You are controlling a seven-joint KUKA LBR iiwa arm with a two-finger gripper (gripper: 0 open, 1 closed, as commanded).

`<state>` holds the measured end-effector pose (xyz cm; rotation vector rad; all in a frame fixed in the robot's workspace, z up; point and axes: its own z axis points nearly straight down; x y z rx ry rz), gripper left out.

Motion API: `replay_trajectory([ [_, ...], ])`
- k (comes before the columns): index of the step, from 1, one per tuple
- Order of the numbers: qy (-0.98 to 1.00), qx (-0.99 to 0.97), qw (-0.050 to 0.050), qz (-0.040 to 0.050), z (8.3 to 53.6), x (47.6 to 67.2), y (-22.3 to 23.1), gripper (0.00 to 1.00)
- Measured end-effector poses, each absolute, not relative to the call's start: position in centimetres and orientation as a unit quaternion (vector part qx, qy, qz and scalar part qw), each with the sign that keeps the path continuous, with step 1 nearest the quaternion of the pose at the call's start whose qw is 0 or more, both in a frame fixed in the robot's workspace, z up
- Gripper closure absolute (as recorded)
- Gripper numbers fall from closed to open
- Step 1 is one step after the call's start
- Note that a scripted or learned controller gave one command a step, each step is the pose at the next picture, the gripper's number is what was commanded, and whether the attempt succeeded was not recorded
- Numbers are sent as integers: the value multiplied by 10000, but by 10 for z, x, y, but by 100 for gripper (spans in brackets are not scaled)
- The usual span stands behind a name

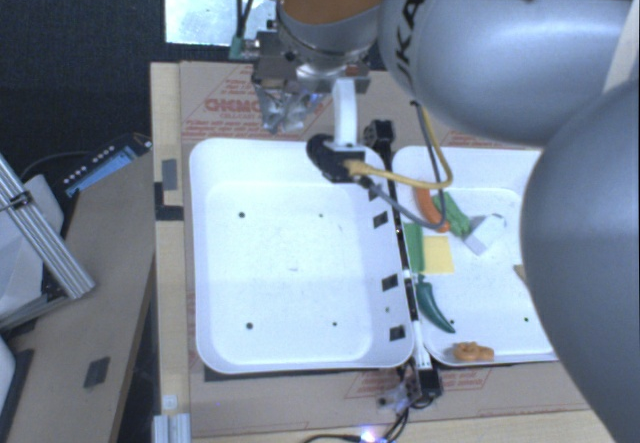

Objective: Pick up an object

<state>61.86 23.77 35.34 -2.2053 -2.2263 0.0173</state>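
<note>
Objects to pick sit in the right bin (500, 176), well away from the gripper, down and to its right: an orange carrot-like piece (432, 208) lying against a green stick (455, 215), a small grey-white block (480, 236) just beside them, a yellow square (438, 254) below, then a dark green pepper-shaped piece (432, 301) and a tan lumpy bit (472, 352) at the near rim. The gripper (288, 113) hangs above the far edge of the left bin (290, 261), over the cardboard sheet (215, 101). Nothing shows between its fingers, and how far they are apart I cannot tell. The big grey arm (520, 41) looms across the right side.
</note>
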Motion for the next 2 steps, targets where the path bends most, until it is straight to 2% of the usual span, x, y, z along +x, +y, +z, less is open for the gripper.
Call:
replay_trajectory([
  [1,-7092,-7050,-30,-67,480,621,232,100],
  [2,-7094,-7048,-17,-41,540,615,225,100],
])
